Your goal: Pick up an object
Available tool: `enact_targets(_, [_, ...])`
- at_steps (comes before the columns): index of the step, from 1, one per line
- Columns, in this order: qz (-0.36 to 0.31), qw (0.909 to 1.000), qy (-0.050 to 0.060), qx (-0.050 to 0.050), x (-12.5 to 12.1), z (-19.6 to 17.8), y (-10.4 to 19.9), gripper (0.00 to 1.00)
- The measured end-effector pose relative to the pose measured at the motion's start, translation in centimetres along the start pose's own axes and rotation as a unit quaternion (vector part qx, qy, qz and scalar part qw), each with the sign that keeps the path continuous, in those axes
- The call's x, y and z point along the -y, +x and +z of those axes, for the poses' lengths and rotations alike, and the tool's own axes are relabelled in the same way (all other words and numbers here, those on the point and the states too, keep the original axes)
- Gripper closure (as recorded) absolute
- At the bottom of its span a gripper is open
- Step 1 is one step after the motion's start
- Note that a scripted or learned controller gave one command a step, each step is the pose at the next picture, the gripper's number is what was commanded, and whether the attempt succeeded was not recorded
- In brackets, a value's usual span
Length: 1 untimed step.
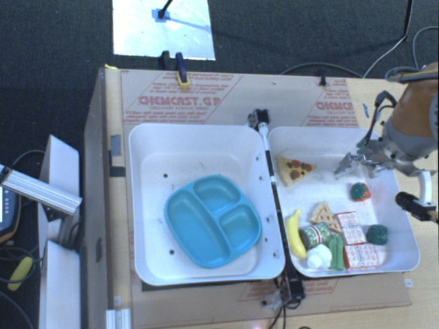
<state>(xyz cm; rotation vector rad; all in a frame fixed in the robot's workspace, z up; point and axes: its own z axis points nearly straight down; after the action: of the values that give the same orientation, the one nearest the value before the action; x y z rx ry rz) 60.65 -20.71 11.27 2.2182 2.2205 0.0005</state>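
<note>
Two white bins are sitting side by side; the tool (350, 162) is hovering spread, seemingly empty, over the right bin (405, 252), near the pizza slice (295, 170).

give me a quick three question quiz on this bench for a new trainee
1. True or false: the blue divided tray sits in the left bin.
2. Which item lies nearest the hand: A) banana B) pizza slice C) green and orange toy?
3. Fill in: the banana lies against the right bin's ___ wall.

Key: 1 true; 2 C; 3 left.
</note>
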Motion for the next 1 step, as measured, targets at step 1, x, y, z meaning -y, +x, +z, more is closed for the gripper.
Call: enact_targets(1, [0.000,1.0000,0.001,-0.001,1.20,2.83,0.08,0.00])
